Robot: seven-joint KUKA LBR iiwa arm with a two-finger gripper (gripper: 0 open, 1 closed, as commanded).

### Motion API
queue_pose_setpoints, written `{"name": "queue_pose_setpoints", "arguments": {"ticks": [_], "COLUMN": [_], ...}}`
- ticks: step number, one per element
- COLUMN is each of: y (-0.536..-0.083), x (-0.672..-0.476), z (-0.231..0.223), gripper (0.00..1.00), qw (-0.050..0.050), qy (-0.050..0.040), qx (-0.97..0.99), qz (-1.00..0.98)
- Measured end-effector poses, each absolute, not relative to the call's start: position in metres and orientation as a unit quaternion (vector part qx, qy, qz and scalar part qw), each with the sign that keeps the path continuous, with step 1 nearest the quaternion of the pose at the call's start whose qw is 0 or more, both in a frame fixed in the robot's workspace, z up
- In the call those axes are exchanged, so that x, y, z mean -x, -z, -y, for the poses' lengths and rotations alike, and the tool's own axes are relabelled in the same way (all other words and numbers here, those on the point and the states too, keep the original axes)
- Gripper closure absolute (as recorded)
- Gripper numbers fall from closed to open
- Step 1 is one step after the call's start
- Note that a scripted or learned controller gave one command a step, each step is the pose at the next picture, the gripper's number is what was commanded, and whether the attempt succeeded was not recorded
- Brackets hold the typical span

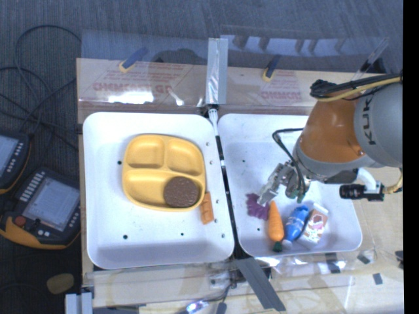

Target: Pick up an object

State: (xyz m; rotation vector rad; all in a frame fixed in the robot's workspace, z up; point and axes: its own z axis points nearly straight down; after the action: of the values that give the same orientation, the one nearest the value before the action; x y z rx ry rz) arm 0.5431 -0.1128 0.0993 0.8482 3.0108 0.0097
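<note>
Gripper (273, 190) low over the right bin (252, 142), right of centre in the frame, reached in under the orange-banded wrist from the right edge. Fingers parted and pointing down-left, nothing seen between them; released, not grasping.

Directly beneath the fingertips, a small purple piece (254, 205), flat on the bin floor and touching or almost touching the tips. Just right of it and lower, a carrot (275, 222), orange, lying nearly straight up-and-down in the frame with its green end toward the bottom. Beside the carrot, touching it, a blue bottle (296, 222); against that, a white packet (316, 223) with a red print. All four crowded into the lower middle of the right bin.

Further out, in the left bin (98, 195): a yellow divided plate (157, 162) with a brown cookie (181, 191) in its lower compartment, and a small orange piece (207, 209) lying just off the plate's lower right rim.

Likely risks from here: closing on the thin purple piece and sliding over it, given how flat it lies; fingers straddling purple piece and carrot together, pinching neither; a nudge rolling the carrot into the bottle; tips jamming on the bin floor if lowered further. No clear target between the fingers yet, so an empty close looks quite possible.
</note>
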Motion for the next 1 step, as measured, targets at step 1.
{"name": "queue_pose_setpoints", "arguments": {"ticks": [1], "y": [-0.1166], "x": [-0.6033], "z": [0.1180], "gripper": [1.00], "qw": [-0.003], "qy": [0.0010], "qx": [-0.420], "qz": [-0.907]}}
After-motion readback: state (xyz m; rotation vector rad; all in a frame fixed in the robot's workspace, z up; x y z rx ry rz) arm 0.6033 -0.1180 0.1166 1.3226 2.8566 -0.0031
